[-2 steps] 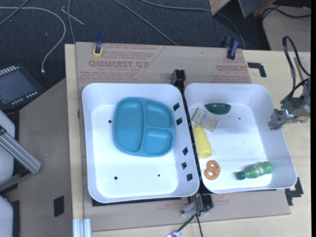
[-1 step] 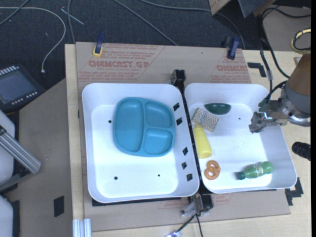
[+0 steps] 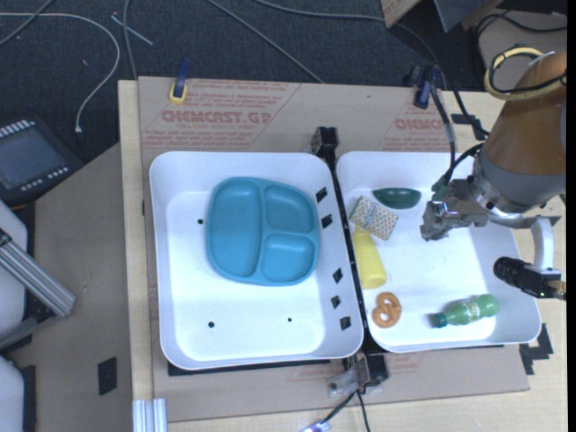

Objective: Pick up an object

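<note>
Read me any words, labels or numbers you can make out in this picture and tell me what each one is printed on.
"CHEMCAST GP", roughly, in faded red print on the brown board behind the left bin.
More red print on that board behind the right bin: too blurred to read.
Green bottle: no readable label.

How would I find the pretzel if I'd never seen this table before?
Look in the right bin, the one without the blue plate. Go to its near left corner, just below the yellow block. The pretzel is the small orange-brown twisted loop with holes in it; the green bottle lies to its right.
</note>
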`<state>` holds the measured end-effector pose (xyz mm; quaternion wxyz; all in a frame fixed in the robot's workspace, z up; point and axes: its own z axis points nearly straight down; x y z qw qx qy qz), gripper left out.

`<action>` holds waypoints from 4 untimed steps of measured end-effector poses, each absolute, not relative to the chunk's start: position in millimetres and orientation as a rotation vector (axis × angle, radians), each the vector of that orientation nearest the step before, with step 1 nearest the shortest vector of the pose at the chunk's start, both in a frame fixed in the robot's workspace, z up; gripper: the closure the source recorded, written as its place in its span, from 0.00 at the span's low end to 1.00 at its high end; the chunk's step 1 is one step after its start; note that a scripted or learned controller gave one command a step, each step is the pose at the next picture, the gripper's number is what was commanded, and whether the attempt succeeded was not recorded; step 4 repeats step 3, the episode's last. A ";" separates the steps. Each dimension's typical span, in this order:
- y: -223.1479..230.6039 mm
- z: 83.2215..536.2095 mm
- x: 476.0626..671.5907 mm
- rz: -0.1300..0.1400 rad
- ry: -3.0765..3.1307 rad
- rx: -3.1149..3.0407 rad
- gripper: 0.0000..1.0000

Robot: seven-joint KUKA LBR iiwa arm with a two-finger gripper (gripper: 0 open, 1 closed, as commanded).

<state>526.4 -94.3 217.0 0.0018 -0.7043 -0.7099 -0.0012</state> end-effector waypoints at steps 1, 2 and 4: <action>-44.8 225.7 518.9 -0.002 -2.226 -2.211 1.00; 16.9 233.6 519.5 -0.004 -2.229 -2.212 1.00; 72.6 225.4 509.7 0.001 -2.225 -2.211 1.00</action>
